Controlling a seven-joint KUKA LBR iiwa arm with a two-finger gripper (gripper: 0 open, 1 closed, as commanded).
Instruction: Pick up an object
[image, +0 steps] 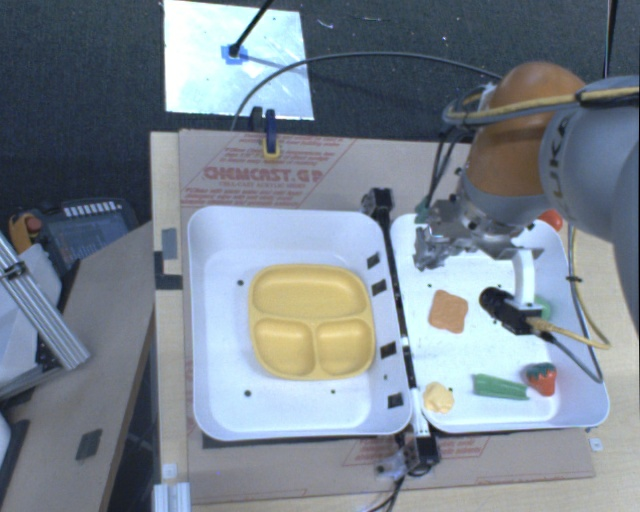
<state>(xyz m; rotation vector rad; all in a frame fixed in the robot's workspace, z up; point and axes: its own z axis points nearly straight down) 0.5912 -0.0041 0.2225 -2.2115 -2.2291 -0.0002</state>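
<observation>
Yellow lump (438, 398) in right bin (470, 350), tray (310, 320) in left bin (220, 300); hand (430, 248) grip unclear.

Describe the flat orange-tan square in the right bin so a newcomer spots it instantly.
Start at the right-hand white bin. Toward its left side, about mid-depth, lies the orange-tan square. It alone is flat and square-cornered; the yellow lump, green stick and red piece sit nearer the front edge.

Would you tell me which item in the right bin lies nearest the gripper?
The flat orange-brown square, just below the gripper; the yellow lump, green piece and red piece lie farther off.
</observation>
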